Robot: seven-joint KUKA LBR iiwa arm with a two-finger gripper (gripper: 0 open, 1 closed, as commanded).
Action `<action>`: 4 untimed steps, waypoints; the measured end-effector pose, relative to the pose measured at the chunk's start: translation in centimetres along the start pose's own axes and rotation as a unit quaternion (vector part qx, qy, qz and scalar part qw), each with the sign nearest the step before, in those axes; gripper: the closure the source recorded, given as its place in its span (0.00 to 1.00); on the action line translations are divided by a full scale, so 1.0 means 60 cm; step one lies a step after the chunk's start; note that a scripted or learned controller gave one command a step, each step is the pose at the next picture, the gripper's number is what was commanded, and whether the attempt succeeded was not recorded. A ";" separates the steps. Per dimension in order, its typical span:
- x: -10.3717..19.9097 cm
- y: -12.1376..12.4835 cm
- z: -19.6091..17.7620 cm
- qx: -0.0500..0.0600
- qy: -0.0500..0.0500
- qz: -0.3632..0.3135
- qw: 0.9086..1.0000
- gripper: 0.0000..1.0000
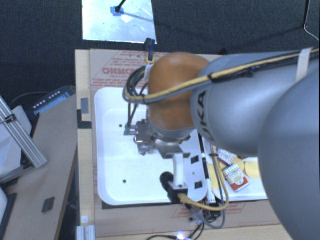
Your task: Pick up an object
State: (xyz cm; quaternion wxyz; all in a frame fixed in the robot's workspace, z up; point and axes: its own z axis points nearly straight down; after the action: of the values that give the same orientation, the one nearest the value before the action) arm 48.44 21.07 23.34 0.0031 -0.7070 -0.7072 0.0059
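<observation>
Arm is seen reaching in from the right, its wrist over the left bin. Gripper is hung above that bin's middle, pointed down; jaw state cannot be told, since the wrist hides it. Nothing is seen held.

No graspable object is seen on the bare floor under the gripper, just two dark specks. Candidates are all in the right bin, at its near edge, to the view's right of and below the gripper, well apart from it and partly hidden by the arm:
- yellow item, flat, mostly covered
- red-and-white packet, small and boxy, long axis judged diagonal, upper left to lower right
- pale packet with pink print, just beside it

A shift rightward across the divider is judged necessary before any descent.
</observation>
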 end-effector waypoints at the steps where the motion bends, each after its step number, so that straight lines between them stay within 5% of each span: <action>1: 0.041 0.029 -0.238 -0.015 0.006 -0.003 1.000 1.00; 2: 0.039 0.024 -0.131 -0.005 0.001 0.000 1.000 1.00; 3: 0.035 0.269 -0.136 -0.011 0.002 0.001 1.000 1.00; 4: 0.039 0.150 0.031 0.000 0.000 0.000 1.000 1.00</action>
State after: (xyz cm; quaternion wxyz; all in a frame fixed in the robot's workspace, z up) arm 57.44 23.42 21.36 0.0033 -0.7068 -0.7074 0.0054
